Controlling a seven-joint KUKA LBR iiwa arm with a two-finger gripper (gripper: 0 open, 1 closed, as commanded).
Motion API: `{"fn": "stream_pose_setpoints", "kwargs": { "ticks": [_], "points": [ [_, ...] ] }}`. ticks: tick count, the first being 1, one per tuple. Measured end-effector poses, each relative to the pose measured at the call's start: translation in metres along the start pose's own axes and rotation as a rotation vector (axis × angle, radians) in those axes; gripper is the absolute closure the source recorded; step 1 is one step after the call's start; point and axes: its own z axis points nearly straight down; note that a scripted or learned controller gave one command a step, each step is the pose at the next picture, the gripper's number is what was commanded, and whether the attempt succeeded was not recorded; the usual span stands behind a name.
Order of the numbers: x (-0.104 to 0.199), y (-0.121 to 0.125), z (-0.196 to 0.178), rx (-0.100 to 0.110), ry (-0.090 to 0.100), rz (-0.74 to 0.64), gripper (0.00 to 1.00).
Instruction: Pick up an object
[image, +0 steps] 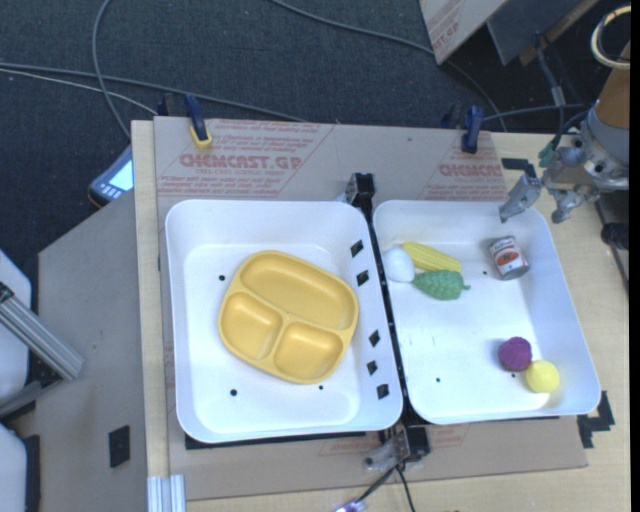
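Two fingers of the gripper (541, 197) hang spread and empty at the right bin's (575, 330) far right rim. You see the small can (508, 257) just nearer; its label stays unreadable.

Two shallow white plastic bins sit side by side. The left bin (190, 330) holds one yellow three-compartment plastic tray (288, 316). The right bin (470, 400) holds six small things: one white ball (399, 265), one yellow toy corn cob (432, 257), one green leafy toy vegetable (440, 284), one small red-labelled can (508, 257), one purple ball (515, 352), one yellow ball (542, 376).
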Motion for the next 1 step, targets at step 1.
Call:
{"fn": "stream_pose_setpoints", "kwargs": {
  "ticks": [1],
  "points": [
    [0.0006,0.0033,-0.0094,-0.015,-0.004,-0.003,0.00]
  ]
}}
